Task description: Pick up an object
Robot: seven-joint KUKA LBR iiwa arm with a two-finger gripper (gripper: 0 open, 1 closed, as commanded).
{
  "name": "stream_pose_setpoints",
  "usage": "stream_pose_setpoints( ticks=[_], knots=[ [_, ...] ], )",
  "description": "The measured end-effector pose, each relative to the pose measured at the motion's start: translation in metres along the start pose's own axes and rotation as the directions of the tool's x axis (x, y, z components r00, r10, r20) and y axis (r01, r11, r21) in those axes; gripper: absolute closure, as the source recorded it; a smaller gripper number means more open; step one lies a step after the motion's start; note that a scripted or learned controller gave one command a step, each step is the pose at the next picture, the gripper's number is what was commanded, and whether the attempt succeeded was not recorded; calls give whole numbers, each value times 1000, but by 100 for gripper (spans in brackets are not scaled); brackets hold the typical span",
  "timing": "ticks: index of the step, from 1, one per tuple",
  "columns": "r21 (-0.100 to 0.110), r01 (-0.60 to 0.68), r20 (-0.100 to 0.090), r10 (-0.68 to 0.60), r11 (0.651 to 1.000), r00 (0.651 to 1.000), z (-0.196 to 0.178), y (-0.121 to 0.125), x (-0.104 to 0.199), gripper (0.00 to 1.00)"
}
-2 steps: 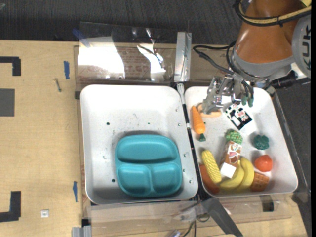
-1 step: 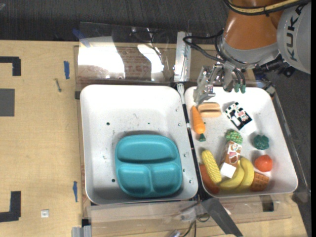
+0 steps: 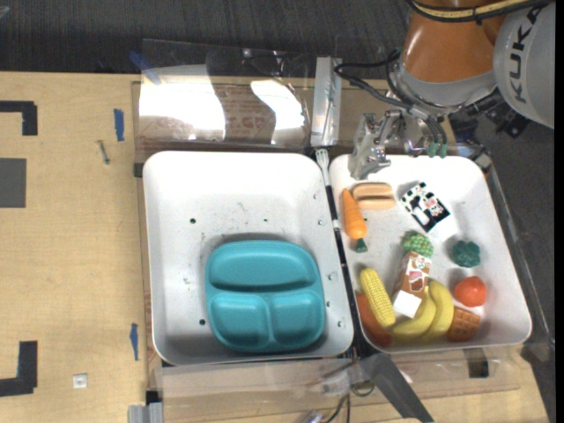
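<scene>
Bins sit side by side: the left bin (image 3: 167, 192) bears a teal tray (image 3: 263, 294); the right bin (image 3: 502, 236) crowds together banana (image 3: 429, 315), corn (image 3: 377, 294), carrot (image 3: 353, 215), hot dog (image 3: 374, 195) and others. My gripper (image 3: 374, 148) hovers above the hot dog, pinching nothing; whether it is spread is unclear.

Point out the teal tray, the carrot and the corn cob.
teal tray (image 3: 264, 302), camera view, on the ridge between its compartments.
carrot (image 3: 353, 216), camera view, on the middle of its orange body.
corn cob (image 3: 378, 295), camera view, on the middle of its yellow kernels.
</scene>
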State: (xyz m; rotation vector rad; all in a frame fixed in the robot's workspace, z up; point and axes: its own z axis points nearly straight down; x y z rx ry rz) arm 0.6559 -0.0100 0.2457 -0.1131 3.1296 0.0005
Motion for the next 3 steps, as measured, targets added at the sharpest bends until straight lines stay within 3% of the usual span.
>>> stream_pose_setpoints(
  ticks=[1,2,3],
  knots=[
    [1,158,3,-158,987,987,-33,-38,-10,100],
    [-3,250,-6,-250,968,968,-13,-1,-12,100],
    [1,386,4,-386,922,922,-55,0,-11,100]
  ],
)
